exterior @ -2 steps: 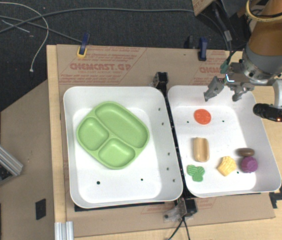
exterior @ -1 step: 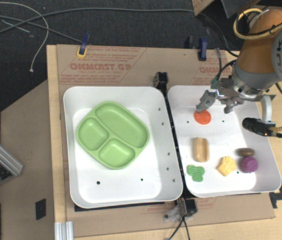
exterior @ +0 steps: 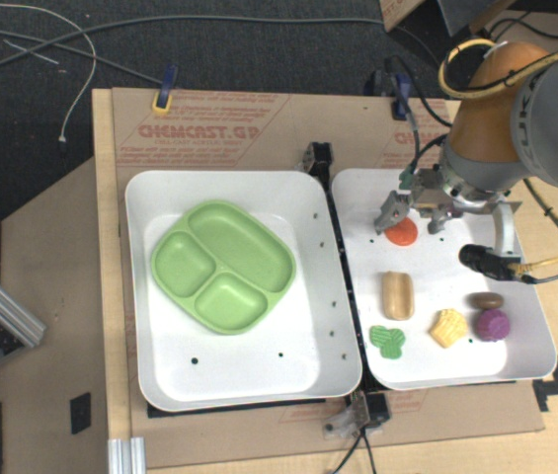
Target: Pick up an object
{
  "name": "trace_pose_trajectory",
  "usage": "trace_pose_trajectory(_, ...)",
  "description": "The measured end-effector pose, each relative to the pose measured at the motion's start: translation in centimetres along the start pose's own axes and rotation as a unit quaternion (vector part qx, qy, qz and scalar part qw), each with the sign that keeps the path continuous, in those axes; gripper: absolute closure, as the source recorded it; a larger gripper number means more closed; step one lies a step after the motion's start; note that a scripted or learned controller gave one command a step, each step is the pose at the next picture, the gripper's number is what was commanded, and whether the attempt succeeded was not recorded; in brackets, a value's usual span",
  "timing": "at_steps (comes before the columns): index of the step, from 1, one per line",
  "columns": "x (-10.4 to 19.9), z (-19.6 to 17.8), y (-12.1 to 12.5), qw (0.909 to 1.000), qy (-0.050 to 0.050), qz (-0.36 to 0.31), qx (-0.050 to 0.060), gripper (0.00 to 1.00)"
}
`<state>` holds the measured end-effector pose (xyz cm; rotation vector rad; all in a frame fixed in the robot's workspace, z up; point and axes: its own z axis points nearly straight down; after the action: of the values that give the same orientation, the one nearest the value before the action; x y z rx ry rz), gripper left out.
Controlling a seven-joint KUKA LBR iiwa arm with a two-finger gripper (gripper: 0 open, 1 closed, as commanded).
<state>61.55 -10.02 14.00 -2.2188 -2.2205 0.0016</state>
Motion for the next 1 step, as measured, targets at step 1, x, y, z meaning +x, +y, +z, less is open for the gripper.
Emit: trace_pose_trajectory(1,0.06,5.15,0.01,1.0000,0.000,0.000,0.001,0.00)
